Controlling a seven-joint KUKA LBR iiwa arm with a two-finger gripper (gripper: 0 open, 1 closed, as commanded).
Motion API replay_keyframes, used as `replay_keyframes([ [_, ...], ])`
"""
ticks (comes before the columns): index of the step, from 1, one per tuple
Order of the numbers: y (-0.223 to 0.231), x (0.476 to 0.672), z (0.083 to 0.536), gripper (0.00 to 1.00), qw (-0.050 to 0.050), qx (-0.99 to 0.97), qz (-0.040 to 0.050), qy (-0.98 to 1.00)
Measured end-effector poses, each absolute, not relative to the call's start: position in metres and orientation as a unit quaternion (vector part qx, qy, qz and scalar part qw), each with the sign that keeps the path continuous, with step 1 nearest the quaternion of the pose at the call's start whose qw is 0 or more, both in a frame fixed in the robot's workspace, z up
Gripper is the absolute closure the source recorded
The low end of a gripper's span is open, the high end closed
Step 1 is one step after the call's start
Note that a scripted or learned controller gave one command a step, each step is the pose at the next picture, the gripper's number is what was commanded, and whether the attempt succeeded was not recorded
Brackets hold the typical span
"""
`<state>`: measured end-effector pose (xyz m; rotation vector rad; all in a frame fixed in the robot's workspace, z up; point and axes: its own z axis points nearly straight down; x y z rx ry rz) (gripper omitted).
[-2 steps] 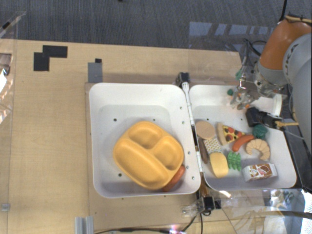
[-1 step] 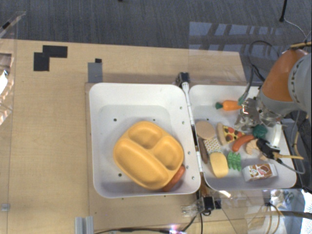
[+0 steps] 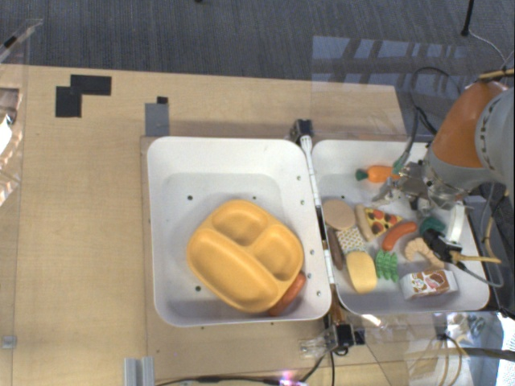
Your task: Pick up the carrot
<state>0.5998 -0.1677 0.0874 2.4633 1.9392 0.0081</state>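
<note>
A wooden bench [image 3: 88,240] stands on dark grey carpet, and its two white bins sit side by side, meeting at a central divider. The left bin [image 3: 173,215], on the divider's left, holds a big yellow sectioned plate [image 3: 244,253], with a reddish thing peeking from under the plate's lower right edge. The right bin [image 3: 342,163], on the divider's other side, is crowded with toy food. The grey arm [image 3: 475,131] with its orange band reaches over that bin's far right side. The gripper [image 3: 410,182] hangs low at the bin's upper right; whether it is spread or closed cannot be told. The carrot [image 3: 376,173], orange with a green top, lies in the right bin's upper part, just beside the gripper, towards the divider. Nearer the bin's lower end lie a pizza slice [image 3: 375,218], a sausage [image 3: 399,234], a yellow block [image 3: 362,272] and a small carton [image 3: 426,283].
</note>
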Motion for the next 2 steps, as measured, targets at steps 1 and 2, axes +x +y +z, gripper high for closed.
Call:
replay_keyframes([
  [1, -0.196, 0.597, 0.113, 0.00, 0.005, 0.575, 0.0013, 0.818],
  [2, -0.150, 0.654, 0.087, 0.00, 0.005, 0.568, 0.0037, 0.823],
])
